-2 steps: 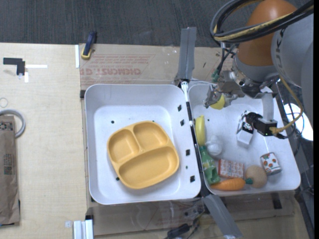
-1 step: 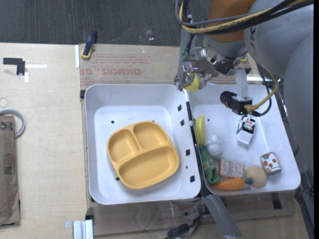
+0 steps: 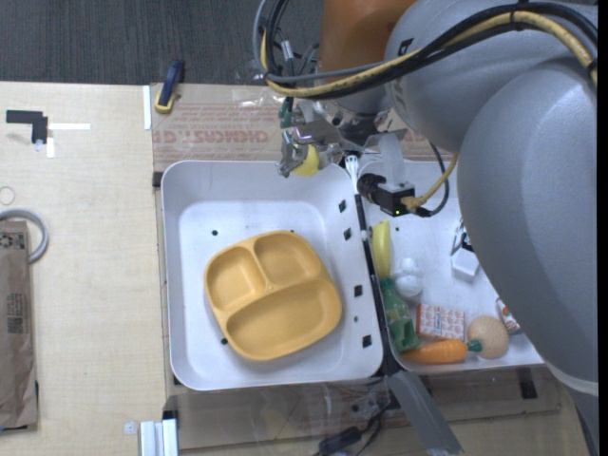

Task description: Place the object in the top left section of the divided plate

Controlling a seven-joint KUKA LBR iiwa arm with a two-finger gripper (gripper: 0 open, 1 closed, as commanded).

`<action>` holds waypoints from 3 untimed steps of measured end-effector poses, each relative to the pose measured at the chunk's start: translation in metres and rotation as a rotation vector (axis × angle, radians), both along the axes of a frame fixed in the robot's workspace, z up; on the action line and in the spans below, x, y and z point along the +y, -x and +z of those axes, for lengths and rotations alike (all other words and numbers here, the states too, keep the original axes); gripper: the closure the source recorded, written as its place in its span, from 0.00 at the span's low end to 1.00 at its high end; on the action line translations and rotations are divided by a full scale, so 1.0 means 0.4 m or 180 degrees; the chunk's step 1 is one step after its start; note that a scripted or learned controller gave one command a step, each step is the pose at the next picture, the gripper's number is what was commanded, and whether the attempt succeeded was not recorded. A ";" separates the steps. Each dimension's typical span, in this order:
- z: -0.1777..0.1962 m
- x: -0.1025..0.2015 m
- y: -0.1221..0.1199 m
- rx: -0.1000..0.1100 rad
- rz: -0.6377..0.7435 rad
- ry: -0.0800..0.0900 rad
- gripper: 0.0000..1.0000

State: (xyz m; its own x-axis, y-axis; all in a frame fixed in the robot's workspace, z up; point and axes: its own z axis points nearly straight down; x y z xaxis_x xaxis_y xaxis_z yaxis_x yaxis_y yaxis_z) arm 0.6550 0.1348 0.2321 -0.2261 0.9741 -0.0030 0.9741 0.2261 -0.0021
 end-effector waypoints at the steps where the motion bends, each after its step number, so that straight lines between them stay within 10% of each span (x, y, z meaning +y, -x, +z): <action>1: -0.119 0.134 0.147 0.0007 0.0057 -0.0001 1.00; 2: 0.060 0.216 0.160 -0.0001 -0.0135 0.0000 1.00; 3: -0.070 0.217 0.170 0.0009 -0.0600 0.0003 1.00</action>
State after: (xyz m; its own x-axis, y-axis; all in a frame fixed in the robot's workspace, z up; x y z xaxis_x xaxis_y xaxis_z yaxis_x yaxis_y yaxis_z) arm 0.5872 0.2217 0.2040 -0.0396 0.9992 -0.0034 0.9992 0.0396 -0.0048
